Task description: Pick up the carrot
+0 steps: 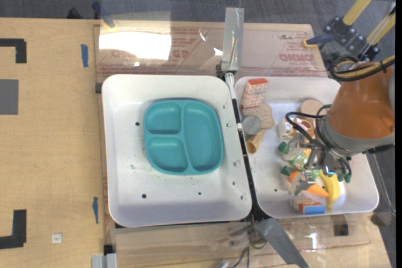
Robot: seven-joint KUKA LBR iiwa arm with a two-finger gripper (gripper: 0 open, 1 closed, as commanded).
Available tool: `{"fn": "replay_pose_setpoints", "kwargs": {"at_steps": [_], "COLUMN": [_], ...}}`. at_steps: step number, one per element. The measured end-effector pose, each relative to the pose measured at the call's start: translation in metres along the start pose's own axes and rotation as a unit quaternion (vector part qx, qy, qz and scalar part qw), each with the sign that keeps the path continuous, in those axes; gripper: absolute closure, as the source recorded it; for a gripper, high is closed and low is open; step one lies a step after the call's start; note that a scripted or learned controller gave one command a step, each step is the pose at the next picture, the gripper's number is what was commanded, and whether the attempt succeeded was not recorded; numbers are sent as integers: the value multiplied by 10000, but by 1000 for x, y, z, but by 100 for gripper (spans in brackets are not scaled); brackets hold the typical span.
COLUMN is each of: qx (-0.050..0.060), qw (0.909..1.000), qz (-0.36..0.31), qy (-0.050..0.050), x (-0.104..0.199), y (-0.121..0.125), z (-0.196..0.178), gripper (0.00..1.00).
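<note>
The claw (312, 167) hovers low over toy food piled in the right bin (364, 207); whether it is apart or together is unclear. The small orange carrot (316, 190) lies beside a banana (331, 188). Likely light, rigid, slick plastic; best pinched across its middle.

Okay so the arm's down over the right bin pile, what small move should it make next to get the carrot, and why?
Probably a short lift, to test the grasp. The pincer sits low in the right bin, in the clutter beside the orange carrot and yellow banana. I can't tell whether anything is between its tips, so raising slightly would show whether the carrot comes up.
</note>
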State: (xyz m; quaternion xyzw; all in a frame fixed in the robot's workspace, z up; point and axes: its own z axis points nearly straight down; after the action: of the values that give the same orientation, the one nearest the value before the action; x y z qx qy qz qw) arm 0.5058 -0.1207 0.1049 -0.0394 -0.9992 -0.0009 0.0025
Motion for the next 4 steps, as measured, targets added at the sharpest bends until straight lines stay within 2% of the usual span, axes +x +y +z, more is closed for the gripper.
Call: {"fn": "replay_pose_setpoints", "kwargs": {"at_steps": [1, 2, 3, 4], "qx": [12, -1, -2, -5], "qw": [10000, 9941, 9941, 9998], "qz": [67, 1083, 1071, 197], "qy": [-66, -109, -160, -78], "x": [-6, 20, 17, -8], "y": [5, -1, 0, 73], "z": [15, 15, 2, -82], "gripper": [0, 0, 100, 100]}}
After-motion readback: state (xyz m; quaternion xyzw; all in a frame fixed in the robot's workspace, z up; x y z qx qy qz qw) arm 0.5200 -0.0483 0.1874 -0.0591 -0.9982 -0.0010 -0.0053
